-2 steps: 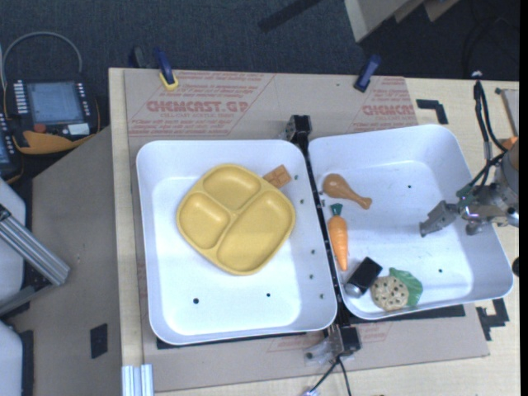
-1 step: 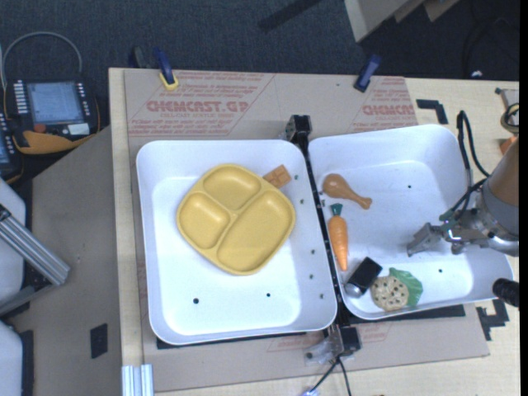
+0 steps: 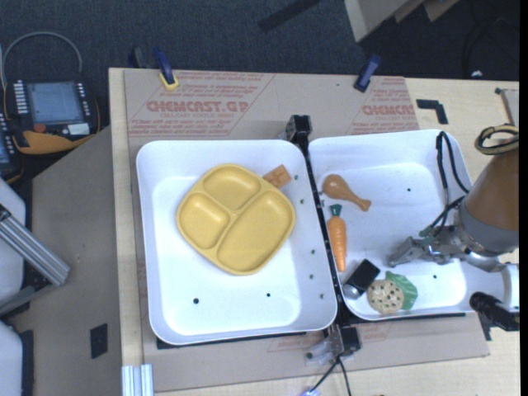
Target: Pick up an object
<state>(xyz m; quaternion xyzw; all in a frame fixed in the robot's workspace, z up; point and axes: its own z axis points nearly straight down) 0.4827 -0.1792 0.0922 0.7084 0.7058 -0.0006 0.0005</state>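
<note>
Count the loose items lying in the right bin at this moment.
4, maybe more hidden under the arm: a drumstick near the upper left, a carrot along the left wall, a small black block below it, and a cookie on a green leaf by the lower rim.

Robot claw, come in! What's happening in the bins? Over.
Gripper low in right bin, nothing visibly held. Carrot, toy drumstick, cookie nearby, untouched. Yellow plate in left bin.

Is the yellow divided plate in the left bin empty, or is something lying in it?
Empty: all three compartments of the yellow plate show bare yellow.
</note>
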